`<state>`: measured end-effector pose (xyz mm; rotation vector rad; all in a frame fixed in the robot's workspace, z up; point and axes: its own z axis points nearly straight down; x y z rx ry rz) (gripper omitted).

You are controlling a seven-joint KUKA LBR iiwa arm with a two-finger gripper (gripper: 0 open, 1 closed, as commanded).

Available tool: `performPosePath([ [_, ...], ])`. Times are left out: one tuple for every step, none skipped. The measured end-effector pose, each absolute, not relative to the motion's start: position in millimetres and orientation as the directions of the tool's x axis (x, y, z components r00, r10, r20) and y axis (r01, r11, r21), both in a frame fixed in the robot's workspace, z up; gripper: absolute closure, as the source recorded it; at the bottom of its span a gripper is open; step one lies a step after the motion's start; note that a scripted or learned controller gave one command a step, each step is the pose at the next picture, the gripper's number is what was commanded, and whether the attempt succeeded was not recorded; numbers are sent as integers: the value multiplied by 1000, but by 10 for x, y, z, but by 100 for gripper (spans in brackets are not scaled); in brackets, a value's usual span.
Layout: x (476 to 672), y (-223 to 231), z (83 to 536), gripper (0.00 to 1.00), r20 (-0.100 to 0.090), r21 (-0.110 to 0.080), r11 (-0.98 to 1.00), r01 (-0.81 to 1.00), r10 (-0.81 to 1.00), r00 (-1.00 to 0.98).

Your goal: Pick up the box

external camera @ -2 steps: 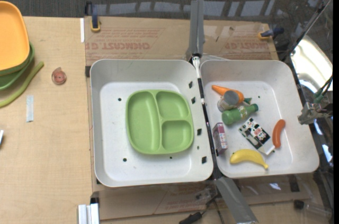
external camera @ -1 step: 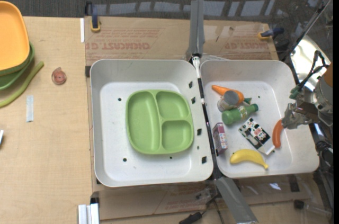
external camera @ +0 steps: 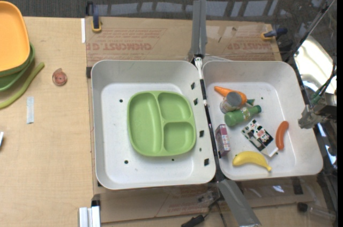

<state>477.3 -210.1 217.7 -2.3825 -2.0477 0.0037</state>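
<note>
We see two white bins side by side on the counter (external camera: 53, 156). The left bin (external camera: 107, 129) carries a green divided plate (external camera: 162, 123), lying flat in its middle. The right bin (external camera: 292, 81) carries all the small things, gathered close together.

The box (external camera: 258, 135) is in the right bin, a little below its centre. It is a small flat carton with a black and white print, lying on its broad face and turned at a slant. Just above it lies a green bottle (external camera: 242, 114) on its side, near or maybe touching the box's upper corner; we cannot tell which. An orange carrot (external camera: 230, 94) with a grey object (external camera: 232, 102) beside it is further up. To the right of the box lies a small orange-red sausage-shaped piece (external camera: 281, 134), below it a banana (external camera: 252, 160), and to the left, against the bin wall, a pink packet (external camera: 222, 138).

At the right edge, just outside the bin's rim, a grey part of the arm (external camera: 311, 116) is visible, well apart from the box. The end effector itself we cannot make out, so we cannot tell if it is spread or pressed together.

We judge the task is not yet begun: the box rests in the bin. Because it lies flat and neighbours crowd it, a grasp from above across its narrow sides seems best, and the bottle could be pushed.
</note>
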Motion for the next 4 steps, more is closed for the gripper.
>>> performPosePath([
  [4780, -1642, 2475, 100, -2, -1, -408, 913, 913, 408],
  [4769, -1931, 2109, 100, -1, -5, -257, 966, 966, 257],
  [4770, -2149, 2181, 100, -3, -3, -548, 836, 836, 548],
  [4776, -1521, 2338, 100, -3, -2, -765, 644, 644, 765],
])
